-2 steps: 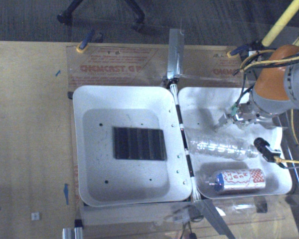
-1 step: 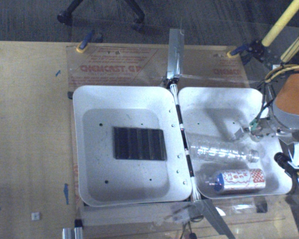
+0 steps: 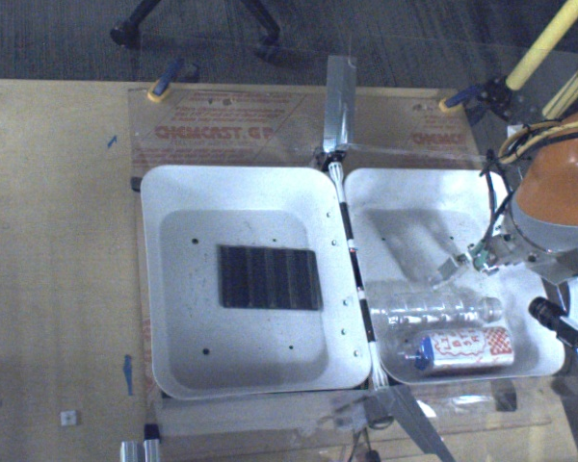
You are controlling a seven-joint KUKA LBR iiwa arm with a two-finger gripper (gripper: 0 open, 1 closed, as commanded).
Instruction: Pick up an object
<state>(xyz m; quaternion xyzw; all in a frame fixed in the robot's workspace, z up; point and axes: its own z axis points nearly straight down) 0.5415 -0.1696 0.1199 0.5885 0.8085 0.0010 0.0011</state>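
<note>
White shallow right bin (image 3: 366, 192): clear plastic bottle (image 3: 441, 309) and red-white checked tube (image 3: 467, 346) along front edge. Claw (image 3: 459, 265) just above bottle, grip unclear.

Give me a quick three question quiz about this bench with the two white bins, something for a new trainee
1. True or false: the dark ribbed rectangular panel lies in the left shallow white bin.
2. Which item lies nearer the front wall of the right shallow white bin: (a) the clear plastic bottle or (b) the white tube with a red checked pattern and blue cap?
3. Fill in: the arm's end effector hangs above the ____ bin.

Key: 1 true. 2 b; the tube lies just in front of the bottle, both on their sides. 3 right; it sits over that bin's right half, behind the bottle.
</note>
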